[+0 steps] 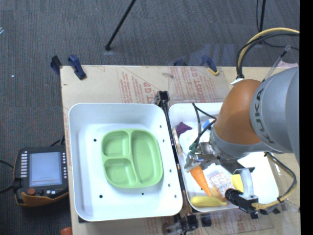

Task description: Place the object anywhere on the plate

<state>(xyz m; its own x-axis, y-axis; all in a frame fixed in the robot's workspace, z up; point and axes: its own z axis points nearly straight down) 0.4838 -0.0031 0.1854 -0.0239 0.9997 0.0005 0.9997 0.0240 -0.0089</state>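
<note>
A light green plate [132, 158] with three compartments lies in the left bin [78, 131]. My gripper [195, 159] is down inside the right bin [188, 202], near its left wall, under the grey and orange wrist. An orange carrot [199, 178] lies just below the gripper, its thick end close to or touching it; I cannot tell whether it is held. The arm hides much of this bin.
Other items in the right bin: a purple piece [183, 128] at the back left, a yellow banana [208, 201] at the front, a printed packet [220, 181] and a yellow block [237, 182]. A tablet [43, 173] sits left of the bench.
</note>
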